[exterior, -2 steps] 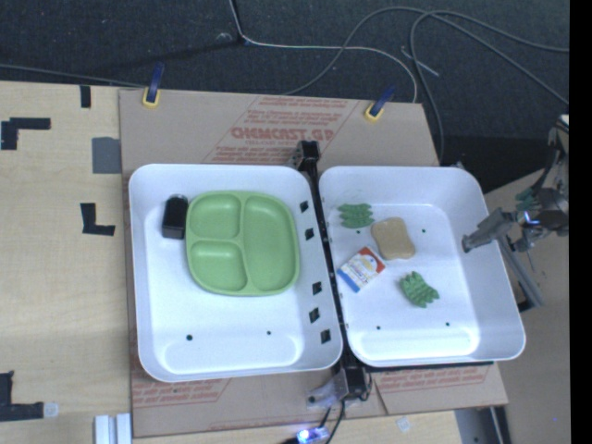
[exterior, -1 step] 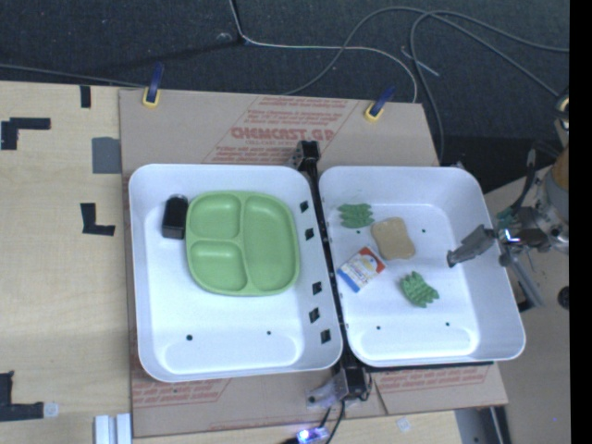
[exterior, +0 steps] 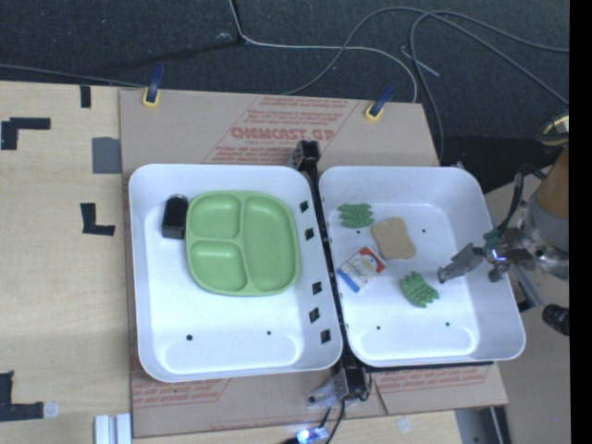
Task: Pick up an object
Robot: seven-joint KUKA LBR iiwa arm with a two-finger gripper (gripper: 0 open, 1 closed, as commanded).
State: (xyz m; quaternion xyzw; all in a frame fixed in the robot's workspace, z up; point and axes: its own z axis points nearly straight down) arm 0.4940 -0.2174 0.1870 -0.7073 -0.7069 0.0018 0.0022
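The right bin (exterior: 462,340) holds several small items: a green leafy piece (exterior: 354,215) at the back left, a tan block (exterior: 395,239) beside it, a small white, red and blue packet (exterior: 361,270) near the left wall, and a second green leafy piece (exterior: 419,289) toward the front. My gripper (exterior: 454,268) reaches in low from the right edge of this bin, its tip just right of the second green piece and apart from it. Nothing shows in its grasp.
The left bin (exterior: 222,354) holds a green divided plate (exterior: 244,243) with a small black object (exterior: 175,216) at its left. A black divider (exterior: 320,248) runs between the bins. Cables lie on the dark surface behind.
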